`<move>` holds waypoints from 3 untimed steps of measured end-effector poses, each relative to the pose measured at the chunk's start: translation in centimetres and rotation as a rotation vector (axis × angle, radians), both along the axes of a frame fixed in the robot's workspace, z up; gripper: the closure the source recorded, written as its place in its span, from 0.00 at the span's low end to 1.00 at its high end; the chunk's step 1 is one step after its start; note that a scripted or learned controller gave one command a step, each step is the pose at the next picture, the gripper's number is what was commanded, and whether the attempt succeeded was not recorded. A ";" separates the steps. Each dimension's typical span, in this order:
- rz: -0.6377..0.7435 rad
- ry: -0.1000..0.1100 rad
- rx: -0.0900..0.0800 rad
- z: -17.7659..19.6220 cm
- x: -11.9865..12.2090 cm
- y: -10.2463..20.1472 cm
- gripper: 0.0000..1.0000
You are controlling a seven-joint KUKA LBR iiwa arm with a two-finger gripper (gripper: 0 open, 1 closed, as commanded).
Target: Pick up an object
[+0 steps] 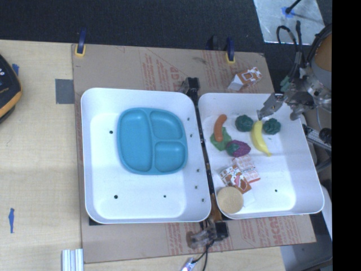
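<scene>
Banana (pixel 260 138), smooth curved yellow, lies beside knobbly green broccoli (pixel 244 122).

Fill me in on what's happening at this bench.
A robot arm reaches in from the right, its gripper open above the right bin, near a yellow banana and two green toys. Nothing sits between its fingers. The left bin holds a blue divided plate.
</scene>
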State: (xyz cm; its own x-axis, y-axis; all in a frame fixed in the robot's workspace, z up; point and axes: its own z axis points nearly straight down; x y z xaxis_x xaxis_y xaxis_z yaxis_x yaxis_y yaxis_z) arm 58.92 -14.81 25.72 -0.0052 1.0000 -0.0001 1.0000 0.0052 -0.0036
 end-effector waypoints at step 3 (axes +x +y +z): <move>0.000 0.001 0.000 -16.5 -0.3 -1.4 0.00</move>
State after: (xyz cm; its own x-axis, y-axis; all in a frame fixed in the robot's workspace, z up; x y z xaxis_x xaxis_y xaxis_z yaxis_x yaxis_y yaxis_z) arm 58.57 -16.21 9.18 -0.0053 1.0000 -0.0006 1.0000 0.0053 -0.0044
